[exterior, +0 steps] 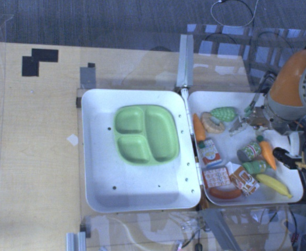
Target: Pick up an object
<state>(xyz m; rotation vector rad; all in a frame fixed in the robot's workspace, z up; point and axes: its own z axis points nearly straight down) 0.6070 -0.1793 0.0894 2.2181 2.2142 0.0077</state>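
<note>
The pale wooden counter (33,140) carried two shallow white bins side by side. The left bin (98,192) held a green divided plate (145,134) with three compartments, lying flat near its middle. The right bin (231,140) held the loose objects. The grey arm, with its orange band (294,82), reached in from the right over that bin's far right corner.

The jaws (243,123) hung low over the upper part of the right bin, beside a green knobbly vegetable (223,113). They looked slightly parted, with nothing visible between them, though the fingers were small and blurred, so whether they touched the bin floor could not be told.

Among the objects, a long orange carrot (197,127) lay along the bin's left wall, and a tan ring-shaped pastry (213,123) lay just beside it. Below sat a small printed carton (210,153), a red-and-white box (216,178), and a red sausage (225,193) at the near edge. To the right lay a yellow banana (274,184), a second carrot (268,155), and a green-labelled can (250,151).
</note>
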